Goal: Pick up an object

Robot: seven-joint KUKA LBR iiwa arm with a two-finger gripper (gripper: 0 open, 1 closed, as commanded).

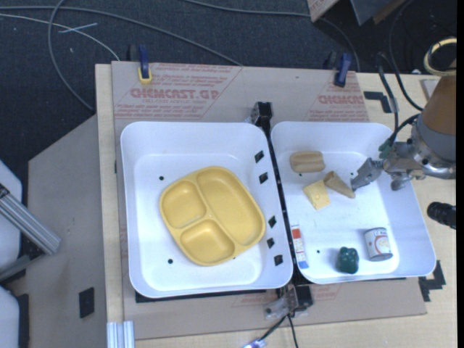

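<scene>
In the right bin (pixel 406 216) lie the loose objects. A tan wedge-shaped block (pixel 338 184) lies in the upper middle of that bin, and the gripper (pixel 360 180) sits at the wedge's right end, its dark fingers (pixel 366 172) pointing left and down toward it. Whether they are apart or together cannot be told from this angle, and nothing is visibly between them. Just left of the wedge, touching or nearly touching it, is a pale yellow square block (pixel 316 194). Above both, near the bin's back wall, rests a tan bread-shaped piece (pixel 307 162). Along the left wall near the front lies a small white tube with red markings (pixel 297 244). At the front sit a dark green lumpy object (pixel 347 260) and, to its right, a small can (pixel 377 243) on its side. The middle of this bin's floor, between the blocks and the front objects, is open white surface.

The left bin (pixel 138 194) holds a yellow divided tray (pixel 211 214) with three compartments, lying flat and turned at an angle, with bare floor around it.

Both bins rest on a brown board (pixel 181 93) clamped to the table (pixel 65 216) by two blue clamps (pixel 144 62) at its back edge. The arm (pixel 438 122) enters from the right over the right bin's upper right corner.
</scene>
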